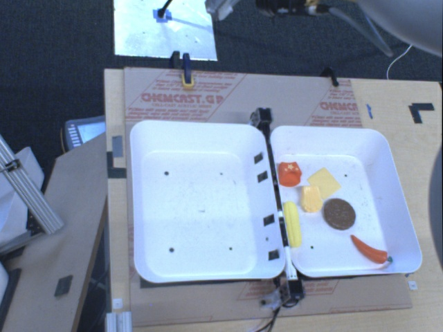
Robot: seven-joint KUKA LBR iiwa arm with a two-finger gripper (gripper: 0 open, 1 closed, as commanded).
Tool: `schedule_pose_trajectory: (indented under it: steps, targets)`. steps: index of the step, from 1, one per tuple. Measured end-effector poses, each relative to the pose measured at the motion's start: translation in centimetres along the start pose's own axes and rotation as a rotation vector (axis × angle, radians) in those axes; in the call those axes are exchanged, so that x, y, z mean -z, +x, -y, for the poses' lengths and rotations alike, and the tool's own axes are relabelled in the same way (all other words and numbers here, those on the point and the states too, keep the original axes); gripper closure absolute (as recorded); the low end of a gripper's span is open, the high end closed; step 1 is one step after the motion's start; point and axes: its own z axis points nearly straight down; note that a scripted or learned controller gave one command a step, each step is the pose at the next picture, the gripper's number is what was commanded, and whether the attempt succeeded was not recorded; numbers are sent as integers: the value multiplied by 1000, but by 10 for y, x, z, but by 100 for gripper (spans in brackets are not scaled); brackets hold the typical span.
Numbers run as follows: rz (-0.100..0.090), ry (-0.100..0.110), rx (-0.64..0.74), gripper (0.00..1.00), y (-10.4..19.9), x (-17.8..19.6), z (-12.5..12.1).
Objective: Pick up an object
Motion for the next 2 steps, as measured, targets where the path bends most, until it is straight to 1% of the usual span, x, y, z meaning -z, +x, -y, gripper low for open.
schedule_pose_trajectory:
  steps: [2]
  targets:
    - [2, 1, 8, 100, 2, 17, -2]
